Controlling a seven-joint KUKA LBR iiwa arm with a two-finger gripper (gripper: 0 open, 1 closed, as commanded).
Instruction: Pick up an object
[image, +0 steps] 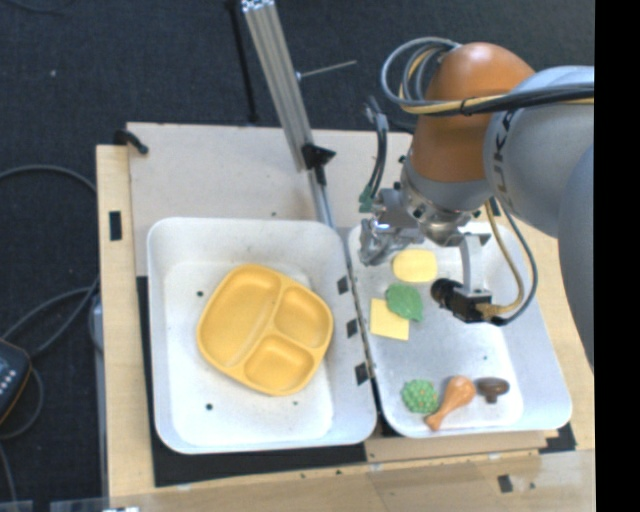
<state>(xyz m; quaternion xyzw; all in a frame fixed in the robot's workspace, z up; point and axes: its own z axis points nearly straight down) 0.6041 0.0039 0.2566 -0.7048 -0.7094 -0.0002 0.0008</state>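
Sitting on the desk (115, 300) are two shallow white bins side by side, their inner rims touching along the middle. In the left bin (170, 400) one yellow divided tray (265, 328) is lying near the centre, leaving bare white floor all around it, widest along the bottom and left walls. In the right bin (530, 390) six small things are lying: one yellow square (388, 322) close to the inner rim, one green leaf (405, 302) overlapping its upper corner, one pale yellow oval (415, 266) just above the leaf, then along the bottom wall one green bumpy piece (420, 396), one tan drumstick (450, 400) touching it, and one brown mushroom (491, 388) just beside that. Between these two groups the bin floor is lying open. The gripper (385, 240) is hanging over the bin's upper left corner, just beside the oval; whether its fingers are spread or pressed together I cannot tell.
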